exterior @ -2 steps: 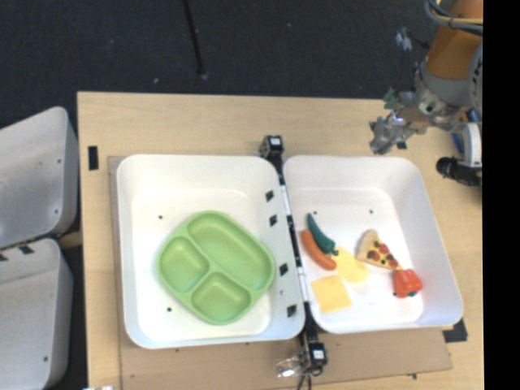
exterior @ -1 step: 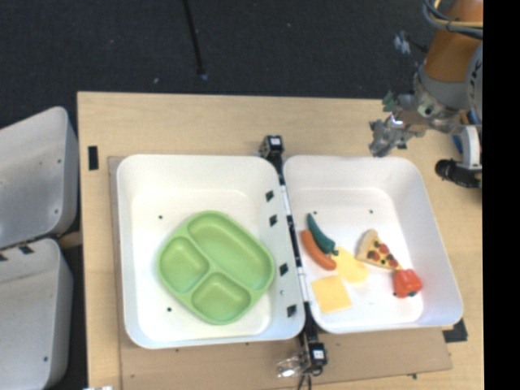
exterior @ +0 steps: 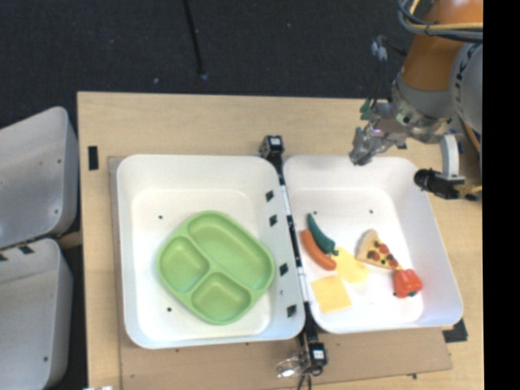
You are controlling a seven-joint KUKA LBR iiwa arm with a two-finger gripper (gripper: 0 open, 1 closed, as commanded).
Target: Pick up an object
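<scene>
Fingers (exterior: 363, 154) hang over the right bin's (exterior: 422, 311) far edge; whether they are parted is hard to tell. Near its front edge lie a pizza slice (exterior: 378, 251), yellow cheese squares (exterior: 331, 293), a carrot (exterior: 318, 250) and a red piece (exterior: 407, 283). A green tray (exterior: 214, 266) occupies the left bin (exterior: 130, 218).

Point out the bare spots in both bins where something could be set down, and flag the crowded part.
Right bin: the far half is bare, from the back wall to the carrot and pizza slice. Its near half is crowded with toy food, including the yellow cheese square. Left bin: bare strips lie around the green divided plate, widest along the back wall.
</scene>
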